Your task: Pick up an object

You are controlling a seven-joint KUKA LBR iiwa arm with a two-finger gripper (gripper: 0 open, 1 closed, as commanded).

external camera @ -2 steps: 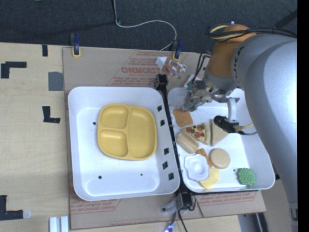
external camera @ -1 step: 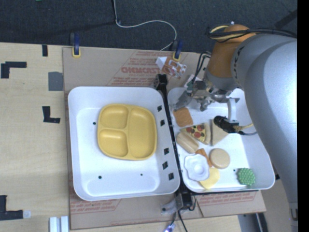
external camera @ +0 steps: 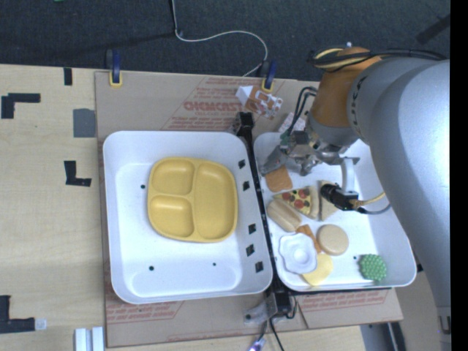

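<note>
Camera view: left bin (external camera: 128,269) holds yellow plate (external camera: 194,199); end effector (external camera: 292,158) grip unclear over toy food (external camera: 300,221).

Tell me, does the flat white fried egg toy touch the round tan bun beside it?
Apart. The camera view shows a strip of white bin floor between the fried egg toy and the tan bun.

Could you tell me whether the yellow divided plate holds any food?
Empty: the yellow divided plate shows bare compartments; the toy food lies in the right bin.
</note>
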